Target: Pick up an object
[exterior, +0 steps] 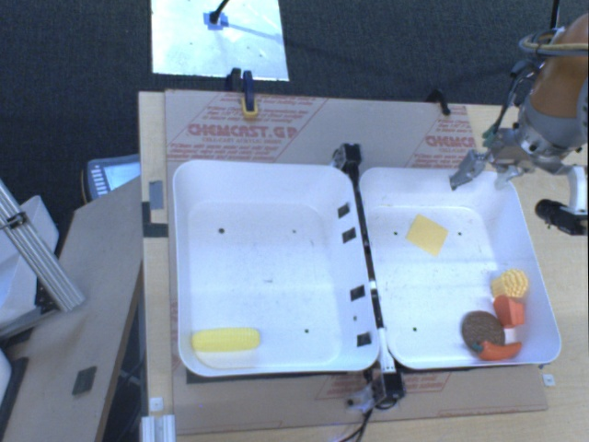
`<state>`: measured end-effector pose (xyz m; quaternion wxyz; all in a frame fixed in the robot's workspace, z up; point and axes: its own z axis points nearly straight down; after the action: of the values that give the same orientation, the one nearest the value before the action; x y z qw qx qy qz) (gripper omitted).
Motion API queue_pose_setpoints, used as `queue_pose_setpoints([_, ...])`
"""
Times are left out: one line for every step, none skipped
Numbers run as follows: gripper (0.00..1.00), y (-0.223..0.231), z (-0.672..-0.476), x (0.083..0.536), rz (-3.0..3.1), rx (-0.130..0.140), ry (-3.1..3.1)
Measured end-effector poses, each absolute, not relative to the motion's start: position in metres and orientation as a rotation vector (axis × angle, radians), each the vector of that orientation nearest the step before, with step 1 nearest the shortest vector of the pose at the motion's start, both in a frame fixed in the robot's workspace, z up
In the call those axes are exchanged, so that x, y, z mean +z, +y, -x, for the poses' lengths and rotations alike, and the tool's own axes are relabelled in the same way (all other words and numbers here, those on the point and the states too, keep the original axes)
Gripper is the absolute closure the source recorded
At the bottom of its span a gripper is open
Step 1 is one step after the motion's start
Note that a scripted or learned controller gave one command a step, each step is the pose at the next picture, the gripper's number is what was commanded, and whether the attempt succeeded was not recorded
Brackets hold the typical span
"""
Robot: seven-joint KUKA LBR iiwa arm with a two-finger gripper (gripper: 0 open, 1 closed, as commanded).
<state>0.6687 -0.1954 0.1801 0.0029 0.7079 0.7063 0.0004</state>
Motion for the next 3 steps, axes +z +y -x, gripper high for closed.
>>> queue_pose_setpoints([0.00, -0.192, -0.669, 0.180, -2.215, 0.003, 2.222])
queue_pose_setpoints([0.00, -0.193, -0.663, 0.207, -2.217, 0.004, 2.218])
queue_pose_setpoints([0.00, -0.207, -0.647, 0.202, -2.221, 0.000, 2.219])
